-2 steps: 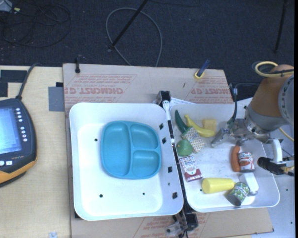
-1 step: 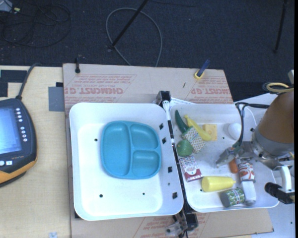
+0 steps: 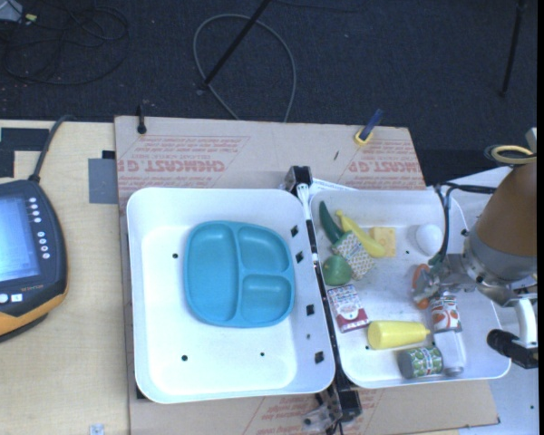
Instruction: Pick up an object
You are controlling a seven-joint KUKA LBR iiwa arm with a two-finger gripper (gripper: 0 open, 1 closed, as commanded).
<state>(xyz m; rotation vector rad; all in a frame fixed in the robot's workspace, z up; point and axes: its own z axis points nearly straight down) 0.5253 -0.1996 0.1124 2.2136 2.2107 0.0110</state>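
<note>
My gripper (image 3: 431, 286) reaches down into the right bin (image 3: 392, 284) near its right side, under the orange-banded wrist (image 3: 512, 216). A small red and white can (image 3: 445, 317) lies just below it, very close or touching. A yellow cylinder (image 3: 397, 334) and a green-labelled can (image 3: 422, 362) lie nearer the front. Left of the gripper are a red and white carton (image 3: 347, 308), a green round item (image 3: 337, 270), a yellow toy (image 3: 370, 238) and a dark green vegetable (image 3: 329, 220). A white ball (image 3: 427, 236) sits behind the gripper.
The left bin (image 3: 163, 352) holds a blue divided plate (image 3: 238, 273). A black divider with clips (image 3: 310, 270) separates the bins. A teach pendant (image 3: 14, 256) lies on the bench at far left. Cables run across the dark floor behind.
</note>
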